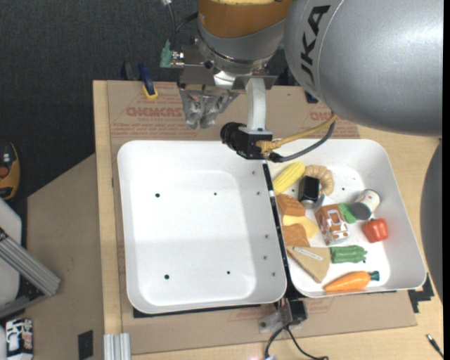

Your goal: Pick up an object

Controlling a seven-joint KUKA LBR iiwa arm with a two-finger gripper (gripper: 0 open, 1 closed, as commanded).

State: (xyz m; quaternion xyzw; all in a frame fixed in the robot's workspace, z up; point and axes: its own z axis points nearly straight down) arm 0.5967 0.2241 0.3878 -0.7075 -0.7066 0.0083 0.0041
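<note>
A single camera is fixed above the tabletop (105,211) and looks down at a slant, taking in both white bins: the left bin (133,232) and the right bin (401,232). It sits fairly near, and the arm (365,63) looms large at the upper right.

Toy foods (327,228) lie heaped in the right bin (397,211).

Both bins are white: the left bin (140,211) carries four small dark dots; the right bin (394,183) holds coloured items. At lower right of the frame: orange carrot (347,282), green pickle-shaped piece (347,254), red pepper (377,230). At centre right: yellow corn (288,176). The arm (365,56) is grey with an orange band (242,15). The bench board (140,112) is tan with red lettering.
</note>
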